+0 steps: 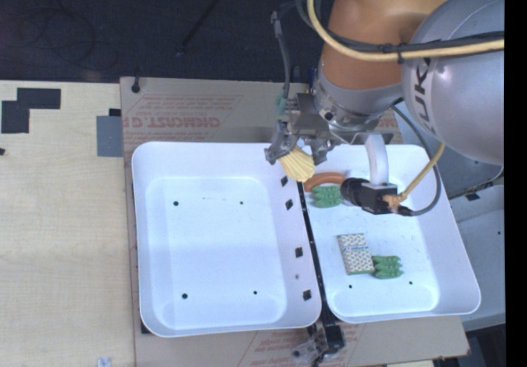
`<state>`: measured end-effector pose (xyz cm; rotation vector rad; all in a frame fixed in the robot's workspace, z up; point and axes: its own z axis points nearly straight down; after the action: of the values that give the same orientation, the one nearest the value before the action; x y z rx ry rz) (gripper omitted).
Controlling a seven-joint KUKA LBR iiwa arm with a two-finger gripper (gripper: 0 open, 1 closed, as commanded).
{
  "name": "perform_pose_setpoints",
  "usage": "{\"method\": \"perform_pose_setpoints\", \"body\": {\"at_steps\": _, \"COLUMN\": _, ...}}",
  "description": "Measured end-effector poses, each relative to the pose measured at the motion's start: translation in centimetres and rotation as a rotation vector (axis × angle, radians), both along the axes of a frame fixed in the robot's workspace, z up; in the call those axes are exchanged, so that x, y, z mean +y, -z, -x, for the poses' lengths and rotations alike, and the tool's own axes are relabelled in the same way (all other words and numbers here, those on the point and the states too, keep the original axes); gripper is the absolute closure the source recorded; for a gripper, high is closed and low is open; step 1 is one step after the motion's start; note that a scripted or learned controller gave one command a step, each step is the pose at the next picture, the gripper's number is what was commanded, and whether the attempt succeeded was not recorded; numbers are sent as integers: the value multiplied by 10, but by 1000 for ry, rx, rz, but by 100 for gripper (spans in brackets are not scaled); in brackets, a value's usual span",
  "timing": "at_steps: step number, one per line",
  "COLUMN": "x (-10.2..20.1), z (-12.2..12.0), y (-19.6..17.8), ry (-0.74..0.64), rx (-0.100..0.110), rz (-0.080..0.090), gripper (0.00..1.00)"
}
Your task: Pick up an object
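Note:
My gripper (297, 155) hangs over the top of the wall between the two bins, with a pale yellow ridged object (297, 164) between its fingers, lifted above the bin floor. In the right bin (449, 275) lie an orange and green carrot-like toy (324, 189), a small patterned grey block (355, 253) and a green ridged piece (387, 267) next to it.
The left bin (156, 275) lies beside the right one on a cardboard sheet (206, 110). A black cable connector (368, 195) and the arm's cables hang over the right bin's top half. The large grey and orange arm body covers the upper right.

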<state>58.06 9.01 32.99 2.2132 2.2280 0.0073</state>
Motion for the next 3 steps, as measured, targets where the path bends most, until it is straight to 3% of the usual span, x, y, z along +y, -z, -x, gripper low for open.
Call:
{"method": "perform_pose_setpoints", "body": {"at_steps": 1, "x": 58, "z": -63, "y": -43, "ry": 1, "rx": -1, "rz": 1, "gripper": 100}}
{"method": "perform_pose_setpoints", "body": {"at_steps": 2, "x": 141, "z": -17, "y": -95, "ry": -3, "rx": 4, "rz": -1, "gripper": 100}}
{"method": "perform_pose_setpoints", "body": {"at_steps": 3, "x": 154, "z": 18, "y": -216, "ry": 2, "rx": -5, "rz": -3, "gripper": 100}}
